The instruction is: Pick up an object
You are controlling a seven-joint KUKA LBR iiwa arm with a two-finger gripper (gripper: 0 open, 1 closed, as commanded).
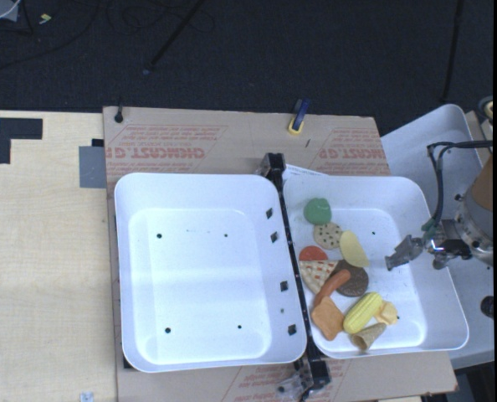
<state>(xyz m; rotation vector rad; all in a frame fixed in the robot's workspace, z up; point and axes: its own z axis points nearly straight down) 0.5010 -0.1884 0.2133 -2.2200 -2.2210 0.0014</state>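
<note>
The gripper (pixel 403 254) is seen over the right side of the right bin (pixel 437 224), its grey tip pointed toward the bin's middle. Whether it is open or closed cannot be told, since the tip is small and blurred; nothing is seen to be held in it.

The toy food is heaped to the left of the gripper and somewhat below it in the frame, against the bin's left wall. Nearest to the gripper is a yellow oval piece (pixel 352 249), just beyond a strip of bare bin floor; its long axis runs slantwise, from upper left to lower right. Farther off in the same direction are a green round piece (pixel 318 210) and a speckled cookie (pixel 327 235). Lower down lie a corn cob (pixel 362 311), an orange wedge (pixel 326 317) and a dark brown disc (pixel 354 280).

A short leftward reach is judged to be what the pick calls for. The pieces overlap, so several outlines are partly covered, and the arm's wrist is cut off at the frame's right side. The left bin (pixel 140 224) lies well beyond the heap.
</note>
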